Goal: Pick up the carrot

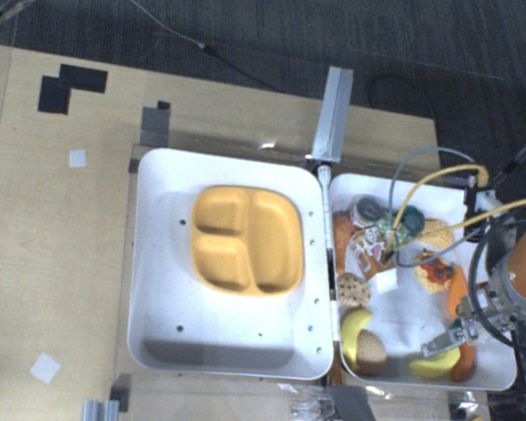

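The carrot (464,361) is an orange stick lying along the right side of the right bin (498,381), its upper part showing near the arm. My gripper (446,343) hangs low over the carrot's middle, in the bin's near right corner, and hides that stretch of it. A yellow banana-like piece (431,367) lies just left of the carrot's lower end, under the gripper. Nothing is visibly lifted.
The right bin also holds a banana (354,329), a brown roll (372,350), a cookie (352,288), a snack packet (368,249), an orange sausage shape (339,234) and a teal ball (411,219). A yellow divided plate (245,239) sits in the left bin (151,324). Cables (437,177) loop over the right bin.
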Motion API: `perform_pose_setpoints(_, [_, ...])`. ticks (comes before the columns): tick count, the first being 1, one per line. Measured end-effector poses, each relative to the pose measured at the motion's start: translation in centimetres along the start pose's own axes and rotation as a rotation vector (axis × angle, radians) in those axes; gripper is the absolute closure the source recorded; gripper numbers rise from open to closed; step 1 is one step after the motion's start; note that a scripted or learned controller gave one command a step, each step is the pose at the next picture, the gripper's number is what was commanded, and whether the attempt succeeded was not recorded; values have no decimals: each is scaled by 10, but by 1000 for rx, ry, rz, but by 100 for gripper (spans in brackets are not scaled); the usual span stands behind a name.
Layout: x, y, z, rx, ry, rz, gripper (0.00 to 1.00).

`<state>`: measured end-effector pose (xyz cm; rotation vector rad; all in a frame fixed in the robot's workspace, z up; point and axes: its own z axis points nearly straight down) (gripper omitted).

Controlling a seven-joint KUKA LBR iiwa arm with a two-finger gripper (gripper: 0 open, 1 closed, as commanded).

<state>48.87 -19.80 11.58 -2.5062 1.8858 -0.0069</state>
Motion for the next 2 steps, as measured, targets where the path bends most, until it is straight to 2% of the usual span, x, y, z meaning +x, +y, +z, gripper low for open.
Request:
perform_pose_setpoints(1, [11, -57, 27, -1, -2, 153, 0])
perform_pose_setpoints(2, [-17, -13, 27, 8, 5, 445, 0])
